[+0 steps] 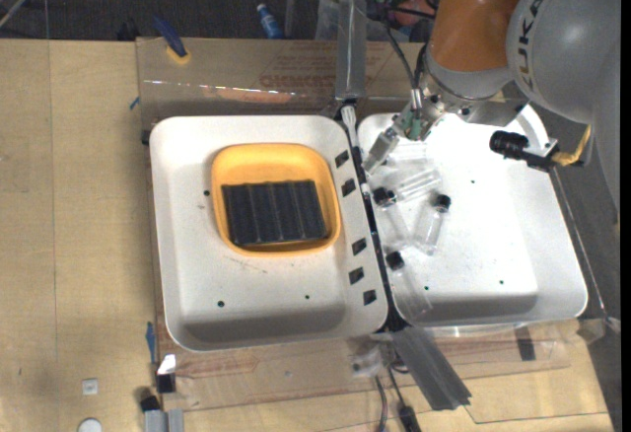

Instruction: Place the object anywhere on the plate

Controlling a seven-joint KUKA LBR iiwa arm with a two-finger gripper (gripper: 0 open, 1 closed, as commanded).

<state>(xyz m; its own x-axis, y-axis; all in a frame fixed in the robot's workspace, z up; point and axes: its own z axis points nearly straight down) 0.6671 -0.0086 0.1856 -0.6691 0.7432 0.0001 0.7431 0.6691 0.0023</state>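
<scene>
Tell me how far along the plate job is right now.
Nothing looks placed yet: the yellow plate in the left bin holds only a dark ribbed block. In hand: the gripper sits low over the right bin, near its upper left corner, above the clear vials; I cannot tell whether it has one. Left: secure a vial, carry it across the divider, set it on the plate.

One fixed camera looks down at a slant from above the surface (69,223), fairly near. Both white bins (187,312) fill mid-frame; the arm (552,16) enters from about two o'clock.
</scene>
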